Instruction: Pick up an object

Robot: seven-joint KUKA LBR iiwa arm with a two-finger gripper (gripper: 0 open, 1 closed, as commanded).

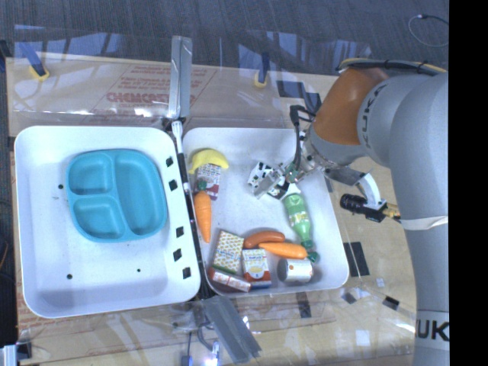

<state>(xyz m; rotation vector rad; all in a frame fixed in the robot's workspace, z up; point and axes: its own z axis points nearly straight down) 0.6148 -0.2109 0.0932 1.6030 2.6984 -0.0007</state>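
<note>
**Pincer hung low in the right bin, bottle just below it**

Pincer point(267, 180) sat in the upper middle of the right bin point(335, 227), down close to the white floor, and from this slanted view I could not tell whether it was open or closed. Nothing showed in its grasp.

And the nearest candidate was the green bottle point(298, 216): it lay on its side just beside the pincer, toward the bin's right wall. It was slim, with a pale label round the middle, one end pointing up at the pincer and the other resting by the pile below.

Room was tight down there. An orange carrot point(284, 248) and a red sausage point(263, 238) lay crosswise at the bottle's lower end, with a silver can point(296, 271) tucked into the corner under them. A patterned box point(227, 252) and a small carton point(255, 265) crowded the near edge.

Along the left wall lay a banana point(208, 158) and a second carrot point(203, 213). Between that column and the pincer the floor was bare white, the widest gap in the bin.

Over in the left bin point(46, 280), a blue divided plate point(116, 193) sat with bare floor all round it.
</note>
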